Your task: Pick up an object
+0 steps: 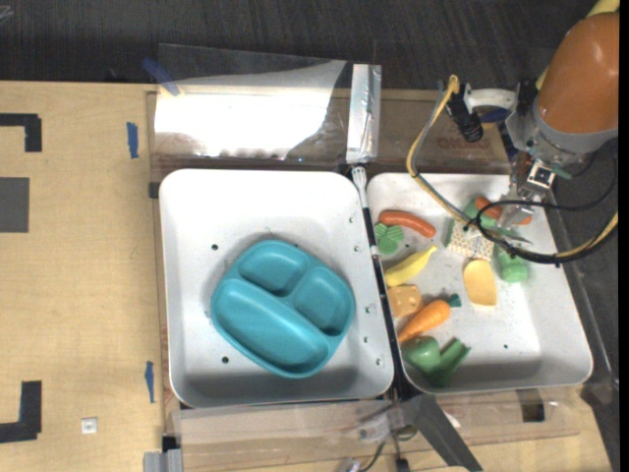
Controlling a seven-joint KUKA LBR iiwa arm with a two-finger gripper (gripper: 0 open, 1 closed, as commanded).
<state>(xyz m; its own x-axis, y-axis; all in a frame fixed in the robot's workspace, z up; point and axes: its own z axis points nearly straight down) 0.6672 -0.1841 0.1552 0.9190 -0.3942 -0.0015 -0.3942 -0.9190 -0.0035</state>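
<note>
- Hovering over the right bin (565, 357), the gripper (507, 216) had fingers whose state I cannot tell.
- Carrot (425, 318) lay diagonal, green top pointing upper right.

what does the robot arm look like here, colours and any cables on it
The arm has a rounded orange band above a grey wrist section. Its gripper is a small metallic assembly. A yellow cable loops beside it, and black cables trail off nearby.
</note>
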